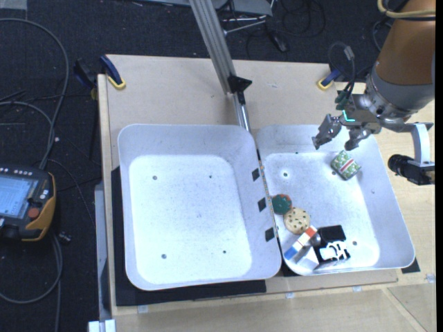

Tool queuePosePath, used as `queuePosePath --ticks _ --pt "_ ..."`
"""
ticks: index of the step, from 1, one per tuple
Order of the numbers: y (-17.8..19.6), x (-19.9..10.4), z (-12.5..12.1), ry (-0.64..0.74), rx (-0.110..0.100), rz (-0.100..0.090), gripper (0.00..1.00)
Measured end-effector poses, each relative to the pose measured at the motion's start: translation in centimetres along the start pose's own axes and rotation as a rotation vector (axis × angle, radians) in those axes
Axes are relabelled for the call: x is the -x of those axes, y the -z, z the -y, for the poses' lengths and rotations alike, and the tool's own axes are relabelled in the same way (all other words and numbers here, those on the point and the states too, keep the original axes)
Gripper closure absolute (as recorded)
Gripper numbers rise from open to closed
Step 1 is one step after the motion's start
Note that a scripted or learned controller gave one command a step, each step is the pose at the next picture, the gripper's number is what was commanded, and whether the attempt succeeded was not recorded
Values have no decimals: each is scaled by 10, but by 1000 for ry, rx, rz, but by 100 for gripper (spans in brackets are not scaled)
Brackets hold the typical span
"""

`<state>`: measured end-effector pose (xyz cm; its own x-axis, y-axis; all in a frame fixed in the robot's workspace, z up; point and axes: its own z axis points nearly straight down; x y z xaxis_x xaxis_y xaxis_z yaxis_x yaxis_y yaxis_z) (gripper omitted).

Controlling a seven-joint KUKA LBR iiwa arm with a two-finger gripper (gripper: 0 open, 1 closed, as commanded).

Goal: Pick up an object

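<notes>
My fingers (324,138) are spread apart with nothing between them, the gripper (339,134) hanging over the far part of the right bin (387,206). What my next move turns on, as I judge it, is the small green-and-white block (345,165): it lies just beside my fingertips, a little nearer the camera and slightly to the right, tilted on the bin floor with its long axis running diagonally from far-left to near-right, so I would likely need to shift that way and turn my wrist to close across its short side. From largest to smallest: the left bin (138,151) is the wider of the two and sits against the right bin along a shared edge. The right bin holds everything I could grasp. Along its near edge lies a black-and-white box (331,244), and touching its left side a small red, white and blue item (300,245). Just beyond those sits a round tan cookie-like disc (297,219), and against its far-left edge a smaller dark green round piece (281,203). That cluster is well apart from my fingers; the block is the closest target.
</notes>
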<state>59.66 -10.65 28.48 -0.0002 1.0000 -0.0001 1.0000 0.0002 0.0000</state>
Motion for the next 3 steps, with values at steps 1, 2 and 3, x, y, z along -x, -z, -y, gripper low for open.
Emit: queuePosePath --ticks 1,2,3 --pt "0 0 0 0 0 0 0" --pt "-59 -4 -6 0 -4 -1 0" --pt "-119 -10 -10 0 -5 -1 0"
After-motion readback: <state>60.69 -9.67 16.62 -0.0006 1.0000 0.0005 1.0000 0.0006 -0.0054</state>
